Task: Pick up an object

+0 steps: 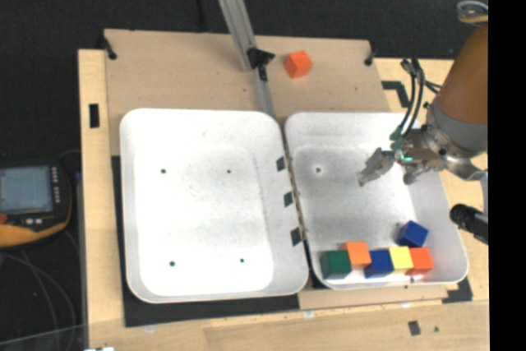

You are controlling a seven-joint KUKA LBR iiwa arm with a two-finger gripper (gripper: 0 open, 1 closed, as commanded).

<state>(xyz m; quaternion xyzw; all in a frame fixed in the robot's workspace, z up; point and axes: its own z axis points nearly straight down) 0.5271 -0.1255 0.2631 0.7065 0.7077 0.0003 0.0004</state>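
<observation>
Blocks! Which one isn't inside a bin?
The orange block up on the brown board, behind both bins. All the other blocks sit together in the near corner of the right bin.

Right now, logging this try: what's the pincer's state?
Pincer: fingers spread, so open; nothing between them, above the right bin.
</observation>
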